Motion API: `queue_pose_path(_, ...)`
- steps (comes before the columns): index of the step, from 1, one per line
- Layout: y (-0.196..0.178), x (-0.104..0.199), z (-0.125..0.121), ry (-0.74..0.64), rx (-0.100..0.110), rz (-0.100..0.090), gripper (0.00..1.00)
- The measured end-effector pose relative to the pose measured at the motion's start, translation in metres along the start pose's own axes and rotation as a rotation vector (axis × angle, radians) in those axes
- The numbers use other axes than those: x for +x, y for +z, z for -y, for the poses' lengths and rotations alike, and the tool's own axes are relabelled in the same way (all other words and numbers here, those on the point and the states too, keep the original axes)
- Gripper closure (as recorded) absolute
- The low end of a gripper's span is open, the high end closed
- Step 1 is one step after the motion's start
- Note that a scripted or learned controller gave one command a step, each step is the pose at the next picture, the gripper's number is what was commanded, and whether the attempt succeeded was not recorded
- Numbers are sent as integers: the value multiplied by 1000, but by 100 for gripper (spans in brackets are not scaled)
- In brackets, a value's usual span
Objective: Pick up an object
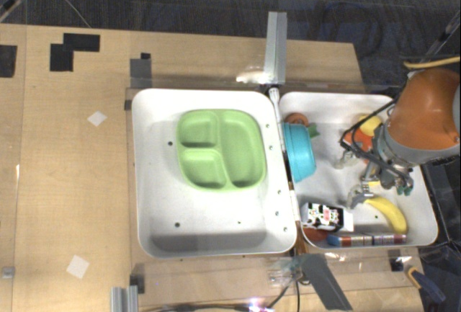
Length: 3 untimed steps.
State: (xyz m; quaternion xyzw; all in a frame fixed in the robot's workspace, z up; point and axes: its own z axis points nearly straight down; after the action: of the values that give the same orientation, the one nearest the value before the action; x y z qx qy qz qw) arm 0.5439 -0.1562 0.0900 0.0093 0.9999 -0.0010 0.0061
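Scene evenly lit, fairly bright, light diffuse from above. Left white bin (148,181) slightly overexposed along rim; soft grey shadow inside near front wall. Green divided tray (220,148) shows mild sheen, faint shadow beneath edges. Small glare patch on counter (65,181) near metal post (276,47). Arm's orange band (431,112) soft, out of focus, close to lens. Dark floor at top dim, low detail. Overall resolution low, fine detail in right bin (425,231) smeared. Slight pink light speck at bottom edge.

Wooden bench (65,181) bears two white bins (151,231) (side by side).
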Motion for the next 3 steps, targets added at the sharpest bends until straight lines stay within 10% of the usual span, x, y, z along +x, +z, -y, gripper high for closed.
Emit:
queue_pose_path(1, 2, -65, -10, 231, -1, 2, 0)
queue_pose_path(2, -1, 13, -52, 530, -2, 1, 0)
queue_pose_path(3, 3, -74, -15, 518, 0, -2, 0)
